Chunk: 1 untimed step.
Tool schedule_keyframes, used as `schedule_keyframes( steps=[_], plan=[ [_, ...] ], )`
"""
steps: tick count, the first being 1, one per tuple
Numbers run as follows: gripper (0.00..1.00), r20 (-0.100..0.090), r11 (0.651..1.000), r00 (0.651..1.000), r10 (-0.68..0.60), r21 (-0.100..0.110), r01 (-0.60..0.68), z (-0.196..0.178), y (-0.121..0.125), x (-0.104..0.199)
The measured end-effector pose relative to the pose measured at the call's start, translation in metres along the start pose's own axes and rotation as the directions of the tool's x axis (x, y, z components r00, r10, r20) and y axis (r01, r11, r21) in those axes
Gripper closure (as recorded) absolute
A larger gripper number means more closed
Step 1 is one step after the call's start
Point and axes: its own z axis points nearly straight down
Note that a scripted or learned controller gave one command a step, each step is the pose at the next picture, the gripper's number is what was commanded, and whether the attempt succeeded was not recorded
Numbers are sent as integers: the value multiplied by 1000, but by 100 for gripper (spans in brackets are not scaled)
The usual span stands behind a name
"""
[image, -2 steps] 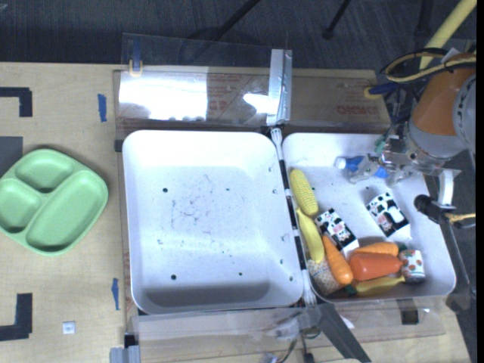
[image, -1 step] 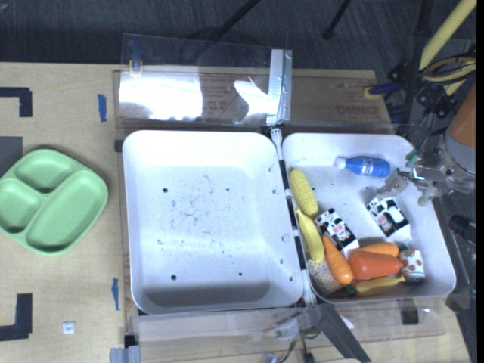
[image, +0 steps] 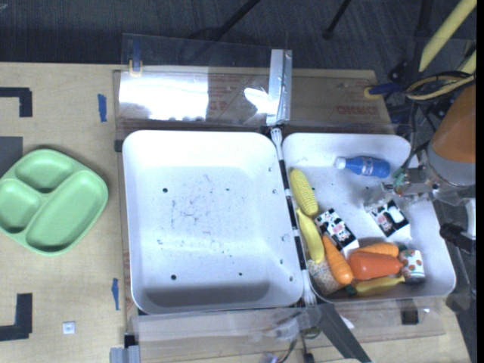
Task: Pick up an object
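End effector (image: 399, 190) over right bin (image: 442, 278), beside blue bottle (image: 364, 165); finger spread unclear, cannot tell

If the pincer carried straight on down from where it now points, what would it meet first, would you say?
Probably the black-and-white carton lying just below the pincer on the right bin floor. The blue bottle lies off to one side. Depth is hard to judge from this slanted view.

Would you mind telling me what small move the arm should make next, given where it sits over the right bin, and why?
Probably a short descent and shift left toward the blue bottle. The gripper hovers at the right bin's right edge with nothing visibly held, and the bottle lies alone on bare floor nearby, whereas the corn cob, carrot and other toys are crowded together.
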Motion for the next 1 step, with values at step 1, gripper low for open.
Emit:
schedule_keyframes(
  steps=[1],
  plan=[
    [0,3,991,991,-136,-6,136,18,18,4]
  ],
)
